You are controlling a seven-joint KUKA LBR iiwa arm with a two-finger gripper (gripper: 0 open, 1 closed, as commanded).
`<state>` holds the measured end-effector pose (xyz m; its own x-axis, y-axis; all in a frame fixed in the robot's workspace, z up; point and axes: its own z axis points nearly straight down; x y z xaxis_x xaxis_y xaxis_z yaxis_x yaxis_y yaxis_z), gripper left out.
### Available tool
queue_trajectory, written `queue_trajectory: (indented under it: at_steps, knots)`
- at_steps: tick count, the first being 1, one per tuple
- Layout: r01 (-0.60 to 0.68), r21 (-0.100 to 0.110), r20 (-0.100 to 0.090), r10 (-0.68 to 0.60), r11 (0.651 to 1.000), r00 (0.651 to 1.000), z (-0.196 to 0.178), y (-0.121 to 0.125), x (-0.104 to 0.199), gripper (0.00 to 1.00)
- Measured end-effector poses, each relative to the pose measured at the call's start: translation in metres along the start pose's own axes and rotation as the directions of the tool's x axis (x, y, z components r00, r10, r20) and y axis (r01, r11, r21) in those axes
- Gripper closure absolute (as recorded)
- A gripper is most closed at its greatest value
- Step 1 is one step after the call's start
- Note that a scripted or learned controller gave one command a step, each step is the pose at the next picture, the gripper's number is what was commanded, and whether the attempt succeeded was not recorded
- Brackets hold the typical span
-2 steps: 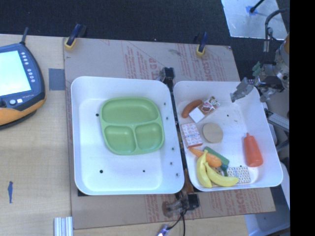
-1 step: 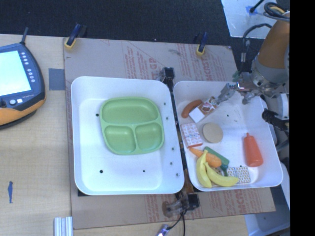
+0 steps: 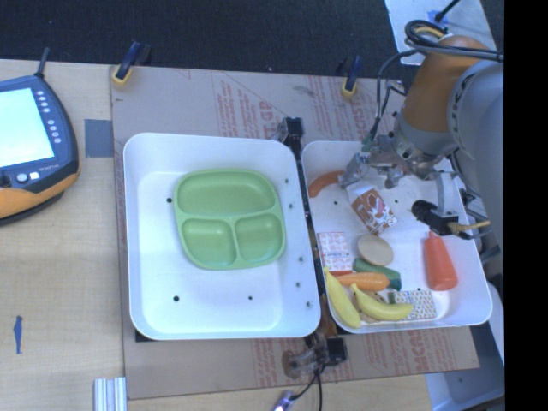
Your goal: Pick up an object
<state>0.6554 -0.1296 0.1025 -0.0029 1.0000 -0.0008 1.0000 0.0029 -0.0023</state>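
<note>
Crowded, right bin [image 3: 479,313]: bananas [image 3: 364,302], carrot [image 3: 364,278], tan disc [image 3: 374,249], patterned packets, orange bottle [image 3: 440,262] lying lengthwise toward the near rim. Red-and-white snack pouch [image 3: 374,210] near the bin's middle, long axis diagonal, just below the gripper [image 3: 377,166]. Finger spacing impossible to tell. Green divided plate [image 3: 229,218] alone in left bin [image 3: 150,315].

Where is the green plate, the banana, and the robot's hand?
green plate [image 3: 229,218], camera view, on its middle ridge.
banana [image 3: 342,300], camera view, on its yellow body.
hand [image 3: 364,171], camera view, over the right bin's far side.
</note>
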Motion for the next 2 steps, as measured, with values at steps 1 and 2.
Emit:
queue_trajectory:
  at_steps: [1, 2]
  knots:
    - [0.002, 0.003, 0.000, -0.002, 1.000, 1.000, 0.011, -0.051, 0.007, 0.00]
    - [0.005, 0.004, 0.003, -0.005, 1.000, 1.000, 0.000, -0.050, 0.005, 1.00]
